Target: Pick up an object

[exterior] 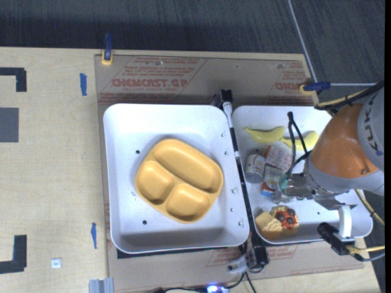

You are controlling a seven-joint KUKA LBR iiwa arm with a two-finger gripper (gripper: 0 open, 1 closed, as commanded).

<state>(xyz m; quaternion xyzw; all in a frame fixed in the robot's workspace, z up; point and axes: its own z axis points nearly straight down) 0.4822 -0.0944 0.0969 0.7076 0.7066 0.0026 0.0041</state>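
My gripper (287, 185) is low in the right bin (360, 224), below the orange wrist band. It hangs over a cluster of small things: a white and red packet (278, 156), a grey can-like item (253, 166) and a small red and blue piece (267, 190) right beside the gripper's tip. A yellow banana (267, 133) lies along the bin's far side. A toy food slice with red topping (278, 220) rests near the front wall. Nothing can be seen held.
The left bin (122, 163) holds a large yellow three-compartment tray (178, 179). The divider between the bins (237, 163) runs just left of the cluster. The arm's body covers the right part of the right bin.
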